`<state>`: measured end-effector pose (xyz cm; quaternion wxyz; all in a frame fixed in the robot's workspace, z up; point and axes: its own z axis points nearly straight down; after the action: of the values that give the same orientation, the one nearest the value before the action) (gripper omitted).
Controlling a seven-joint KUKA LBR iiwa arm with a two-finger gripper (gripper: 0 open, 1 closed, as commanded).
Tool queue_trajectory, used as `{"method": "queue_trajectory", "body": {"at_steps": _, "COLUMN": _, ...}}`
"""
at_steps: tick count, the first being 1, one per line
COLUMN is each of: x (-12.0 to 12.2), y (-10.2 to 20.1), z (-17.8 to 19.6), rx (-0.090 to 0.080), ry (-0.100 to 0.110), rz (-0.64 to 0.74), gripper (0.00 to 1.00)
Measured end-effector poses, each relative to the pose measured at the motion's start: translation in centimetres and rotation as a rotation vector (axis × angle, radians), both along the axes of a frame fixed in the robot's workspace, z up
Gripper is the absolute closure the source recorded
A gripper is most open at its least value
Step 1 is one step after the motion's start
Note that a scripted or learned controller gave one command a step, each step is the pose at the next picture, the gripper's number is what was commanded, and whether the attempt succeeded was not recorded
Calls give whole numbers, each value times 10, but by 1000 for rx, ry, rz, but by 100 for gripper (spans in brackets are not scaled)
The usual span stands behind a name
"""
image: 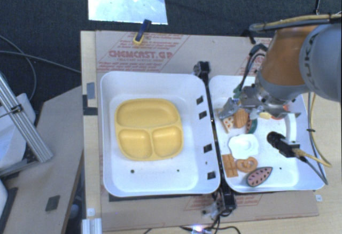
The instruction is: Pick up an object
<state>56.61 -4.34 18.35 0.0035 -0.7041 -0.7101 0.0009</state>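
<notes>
Yellow plastic plate (149,129), split into three wells, lying flat in the left bin (107,121) on the worktop, well apart from the gripper. Further right, past the wall between the bins, a cluster of small toy foods along the left side of the right bin (305,177). Over the top of that cluster, the gripper (231,107), slanted down and to the left; impossible to tell how wide it stands, and nothing seen held in it. Just below its tip, probably the nearest pick: a small checkered cracker (228,123), tan and flat, with an orange-brown piece (241,118) touching it on the right. Lower still, a flat white fried egg (243,145), a pretzel (247,164), and a watermelon slice (259,176), long axis rising to the right.
</notes>
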Motion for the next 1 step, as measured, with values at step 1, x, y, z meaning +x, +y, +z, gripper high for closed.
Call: {"method": "queue_trajectory", "body": {"at_steps": 1, "x": -24, "y": -59, "z": -105, "rx": -4, "ry": 0, "rz": -13, "gripper": 0}}
